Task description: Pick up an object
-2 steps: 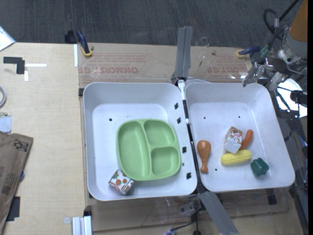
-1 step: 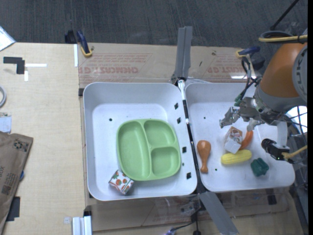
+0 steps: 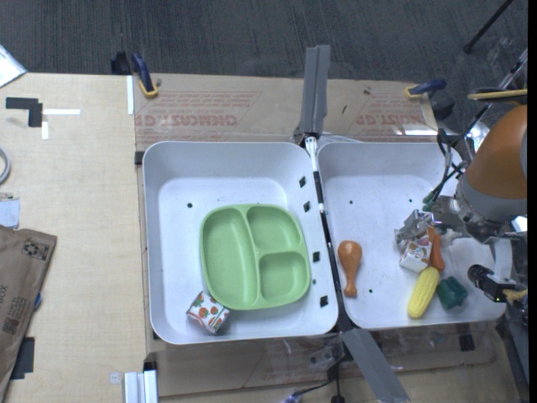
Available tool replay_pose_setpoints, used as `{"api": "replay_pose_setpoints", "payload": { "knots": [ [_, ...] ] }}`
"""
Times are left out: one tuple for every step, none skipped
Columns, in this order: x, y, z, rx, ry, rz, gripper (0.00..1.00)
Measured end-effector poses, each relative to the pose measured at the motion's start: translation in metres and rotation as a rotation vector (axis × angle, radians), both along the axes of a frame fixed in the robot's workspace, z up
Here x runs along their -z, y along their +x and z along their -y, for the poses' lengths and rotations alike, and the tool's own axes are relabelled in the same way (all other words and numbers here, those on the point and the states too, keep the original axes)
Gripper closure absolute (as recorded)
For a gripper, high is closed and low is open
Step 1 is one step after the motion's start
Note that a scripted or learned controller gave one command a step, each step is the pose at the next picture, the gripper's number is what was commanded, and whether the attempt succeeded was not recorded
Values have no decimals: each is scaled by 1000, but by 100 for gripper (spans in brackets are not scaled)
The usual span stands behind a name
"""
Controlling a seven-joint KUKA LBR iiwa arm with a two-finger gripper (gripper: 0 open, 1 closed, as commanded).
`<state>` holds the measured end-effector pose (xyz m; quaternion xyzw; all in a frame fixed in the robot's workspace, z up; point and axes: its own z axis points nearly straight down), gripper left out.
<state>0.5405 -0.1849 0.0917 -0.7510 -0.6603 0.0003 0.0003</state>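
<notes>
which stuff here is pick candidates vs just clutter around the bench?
Pick candidates:
- drumstick
- corn cob
- carrot
- green block
- small carton
- printed carton
- green divided plate

Clutter:
- blue clamps
- cardboard sheet
- brown paper bag

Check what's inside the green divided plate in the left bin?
All three compartments of the green plate look bare. A small printed carton rests against its lower-left rim, outside it. Whatever lies under the plate is covered.

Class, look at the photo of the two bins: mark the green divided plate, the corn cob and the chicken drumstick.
Green divided plate [image 3: 225,254], camera view, floor of its large left compartment.
Corn cob [image 3: 424,292], camera view, middle of the yellow cob.
Chicken drumstick [image 3: 350,259], camera view, on the meaty upper end.
</notes>
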Motion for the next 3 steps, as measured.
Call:
{"api": "replay_pose_setpoints", "payload": {
  "knots": [
    [1,0,-41,-11,1,-2,0],
    [-14,4,-38,-8,-4,11,100],
    [-99,12,-110,-15,-1,-1,100]
  ]
}}
